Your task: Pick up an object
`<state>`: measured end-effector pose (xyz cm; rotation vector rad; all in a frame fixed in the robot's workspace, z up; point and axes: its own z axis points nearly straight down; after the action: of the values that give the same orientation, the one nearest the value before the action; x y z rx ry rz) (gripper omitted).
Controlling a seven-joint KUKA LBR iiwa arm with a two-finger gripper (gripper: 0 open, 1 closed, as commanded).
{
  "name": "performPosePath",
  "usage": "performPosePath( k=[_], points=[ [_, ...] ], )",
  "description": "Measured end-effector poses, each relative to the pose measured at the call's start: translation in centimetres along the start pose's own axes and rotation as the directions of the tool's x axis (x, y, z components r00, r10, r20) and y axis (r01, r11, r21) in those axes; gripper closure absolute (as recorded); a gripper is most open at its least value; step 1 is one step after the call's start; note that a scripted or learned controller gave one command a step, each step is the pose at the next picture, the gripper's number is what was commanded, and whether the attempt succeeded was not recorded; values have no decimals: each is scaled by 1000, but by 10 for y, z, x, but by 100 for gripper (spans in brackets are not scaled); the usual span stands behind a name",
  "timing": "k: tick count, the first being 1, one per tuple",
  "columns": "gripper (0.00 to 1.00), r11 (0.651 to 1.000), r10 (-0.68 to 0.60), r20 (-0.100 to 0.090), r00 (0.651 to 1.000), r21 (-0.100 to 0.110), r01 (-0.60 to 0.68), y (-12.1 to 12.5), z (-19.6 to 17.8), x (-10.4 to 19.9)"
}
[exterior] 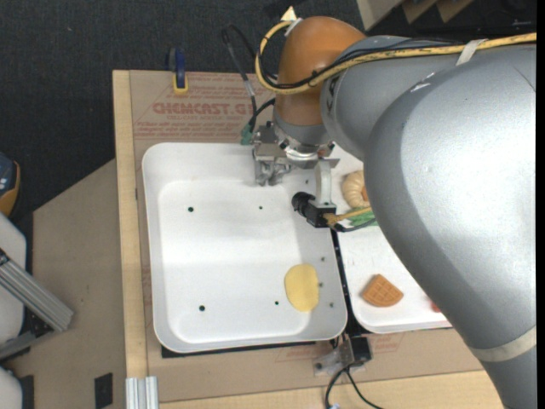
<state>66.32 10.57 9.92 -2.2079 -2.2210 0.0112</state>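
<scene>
One pale yellow, flat oval object lies in the left bin, well below the gripper and near that bin's right wall. The gripper hangs by the bin's upper rim; whether it holds anything, I cannot tell. Bare white floor spreads to the gripper's lower left.

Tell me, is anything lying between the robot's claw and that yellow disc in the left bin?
Nothing visible does. The gripper hangs over the far end of the left bin, and the yellow disc lies near the bin's front right corner, with just bare white floor between them.
</scene>
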Motion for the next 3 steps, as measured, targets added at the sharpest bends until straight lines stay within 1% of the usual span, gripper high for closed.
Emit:
performPosePath(
  k=[1, 2, 3],
  points=[
    [100, 1000, 7, 2, 1000, -5, -7, -15, 16, -14],
    [100, 1000, 7, 2, 1000, -6, -7, -31, 15, -13],
    [100, 1000, 10, 5, 1000, -28, -10, 5, -95, -121]
  ],
)
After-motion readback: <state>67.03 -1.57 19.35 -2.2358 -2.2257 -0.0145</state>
